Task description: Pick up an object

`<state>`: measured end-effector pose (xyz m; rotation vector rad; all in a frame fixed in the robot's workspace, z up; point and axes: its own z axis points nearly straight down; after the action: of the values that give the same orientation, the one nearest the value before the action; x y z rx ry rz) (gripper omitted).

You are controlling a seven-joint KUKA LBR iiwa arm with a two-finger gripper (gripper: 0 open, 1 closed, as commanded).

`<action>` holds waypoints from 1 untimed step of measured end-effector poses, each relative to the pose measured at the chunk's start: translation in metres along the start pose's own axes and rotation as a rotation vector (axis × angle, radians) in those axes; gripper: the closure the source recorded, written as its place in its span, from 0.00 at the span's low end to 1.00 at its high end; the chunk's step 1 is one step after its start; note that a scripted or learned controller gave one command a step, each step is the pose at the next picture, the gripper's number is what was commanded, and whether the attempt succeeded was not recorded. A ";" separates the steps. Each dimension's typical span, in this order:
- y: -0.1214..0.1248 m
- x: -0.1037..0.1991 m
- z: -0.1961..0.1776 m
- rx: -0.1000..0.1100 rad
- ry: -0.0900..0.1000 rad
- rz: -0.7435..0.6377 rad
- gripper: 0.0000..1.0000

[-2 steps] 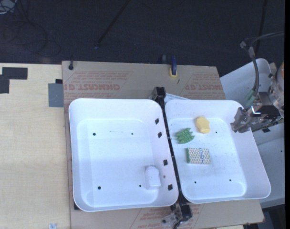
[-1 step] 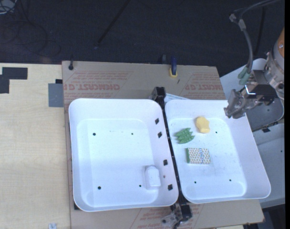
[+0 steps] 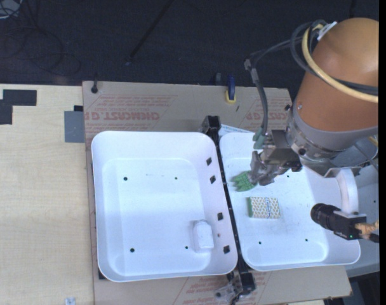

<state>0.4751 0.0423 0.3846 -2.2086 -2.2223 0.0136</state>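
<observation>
Gripper point(image 3: 261, 173) low in right bin point(image 3: 294, 241), just beside green thing point(image 3: 244, 182) — open or closed, cannot tell. Patterned packet point(image 3: 263, 207) near.

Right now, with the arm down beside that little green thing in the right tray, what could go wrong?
The gripper sits beside the small jagged green object, not squarely over it, so a grab may miss or just push it.
That object lies near the left wall of the shallow white right-hand bin; a nudge could wedge it there.
The flat rectangular green-and-white patterned packet lies close by and might get bumped.
</observation>
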 end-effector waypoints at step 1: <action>0.001 0.054 -0.030 -0.011 0.001 0.000 1.00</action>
<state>0.4758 0.0966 0.4150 -2.2139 -2.2271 0.0004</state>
